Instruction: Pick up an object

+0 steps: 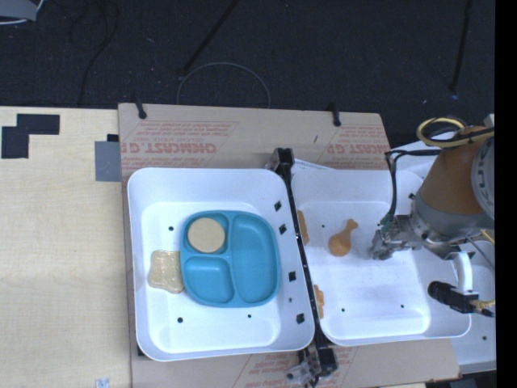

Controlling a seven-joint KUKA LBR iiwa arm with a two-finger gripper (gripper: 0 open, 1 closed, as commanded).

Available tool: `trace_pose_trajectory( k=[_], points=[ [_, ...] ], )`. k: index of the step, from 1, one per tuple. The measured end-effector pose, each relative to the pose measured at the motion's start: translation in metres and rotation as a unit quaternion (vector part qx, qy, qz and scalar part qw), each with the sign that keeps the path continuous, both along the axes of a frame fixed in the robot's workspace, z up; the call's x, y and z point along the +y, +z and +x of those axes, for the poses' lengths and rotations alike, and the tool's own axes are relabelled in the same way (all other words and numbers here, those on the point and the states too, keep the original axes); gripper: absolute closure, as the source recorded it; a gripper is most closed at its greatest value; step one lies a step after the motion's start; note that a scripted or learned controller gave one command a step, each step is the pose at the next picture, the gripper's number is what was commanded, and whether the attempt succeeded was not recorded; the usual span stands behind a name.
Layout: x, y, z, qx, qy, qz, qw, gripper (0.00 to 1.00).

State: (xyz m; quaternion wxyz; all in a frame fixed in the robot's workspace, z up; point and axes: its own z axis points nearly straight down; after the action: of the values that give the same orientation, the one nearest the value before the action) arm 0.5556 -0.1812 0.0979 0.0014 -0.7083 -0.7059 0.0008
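Two shallow white bins are seen side by side on the bench. In the left bin [153, 217] one blue divided plate [230, 259] with three compartments is set; one round tan biscuit [205, 234] lies in its upper-left compartment, and one pale yellow slice [166, 271] rests on the bin floor, touching the plate's left edge. In the right bin [380, 314] one tan drumstick-shaped piece [342, 238] lies on the floor, and two small tan pieces [303, 225] are tucked against the divider. The gripper [386, 244] is lowered just right of the drumstick, apart from it; whether it is parted or closed cannot be told. Farther back, mirrored lettering on the cardboard sheet [242, 140] is seen, not clearly legible.
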Motion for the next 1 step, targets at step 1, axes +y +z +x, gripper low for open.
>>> trace_pose_trajectory(
  k=[1],
  points=[
    [-0.0015,0.0424,-0.0018,-0.002,0.0,-0.0005,1.0,1.0]
  ],
)
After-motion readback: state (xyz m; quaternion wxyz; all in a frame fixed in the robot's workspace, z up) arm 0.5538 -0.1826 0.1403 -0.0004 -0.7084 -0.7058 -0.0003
